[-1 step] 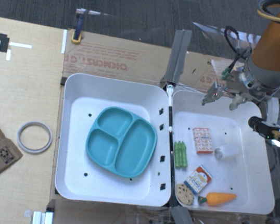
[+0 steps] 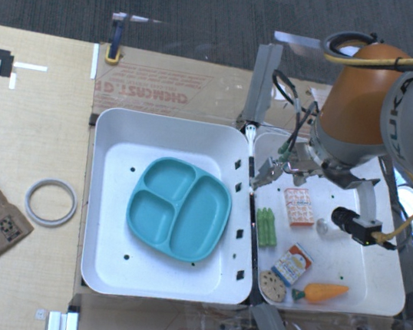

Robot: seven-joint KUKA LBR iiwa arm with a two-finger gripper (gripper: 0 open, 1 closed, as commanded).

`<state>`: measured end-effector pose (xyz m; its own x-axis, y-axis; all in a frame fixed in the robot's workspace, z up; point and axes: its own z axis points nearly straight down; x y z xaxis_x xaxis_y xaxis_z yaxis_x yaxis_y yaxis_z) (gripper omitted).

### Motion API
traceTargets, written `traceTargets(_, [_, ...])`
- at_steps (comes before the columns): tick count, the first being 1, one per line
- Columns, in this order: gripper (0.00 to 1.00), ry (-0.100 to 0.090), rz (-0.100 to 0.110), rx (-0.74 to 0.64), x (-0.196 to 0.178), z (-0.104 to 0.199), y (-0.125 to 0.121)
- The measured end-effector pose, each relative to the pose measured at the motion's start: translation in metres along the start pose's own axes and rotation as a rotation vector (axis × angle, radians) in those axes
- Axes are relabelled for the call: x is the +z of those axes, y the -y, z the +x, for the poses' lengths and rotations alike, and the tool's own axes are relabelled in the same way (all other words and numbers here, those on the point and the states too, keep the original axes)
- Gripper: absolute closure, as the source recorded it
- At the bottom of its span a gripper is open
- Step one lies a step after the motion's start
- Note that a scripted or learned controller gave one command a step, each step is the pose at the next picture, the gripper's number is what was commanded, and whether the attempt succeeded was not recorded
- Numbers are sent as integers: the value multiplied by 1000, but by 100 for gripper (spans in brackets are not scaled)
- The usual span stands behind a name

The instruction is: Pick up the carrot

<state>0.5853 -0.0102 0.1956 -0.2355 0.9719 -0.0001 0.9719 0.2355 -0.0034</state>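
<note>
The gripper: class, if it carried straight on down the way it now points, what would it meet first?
Most likely the bare floor of the right bin near its upper left corner. The gripper points down there, above the pink carton; the carrot lies well off that line. Depth is hard to judge.

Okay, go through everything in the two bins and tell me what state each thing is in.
Orange carrot: lying flat, right bin's near side, untouched.
Teal three-compartment plate: upright in the left bin.
Green pea pod: lying flat.
Round cookie: lying flat.
Small red-and-white box: lying flat.
</note>
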Motion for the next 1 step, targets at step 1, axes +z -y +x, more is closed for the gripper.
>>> traceTargets(1, [0, -1, 1, 186, -7, -29, 87])
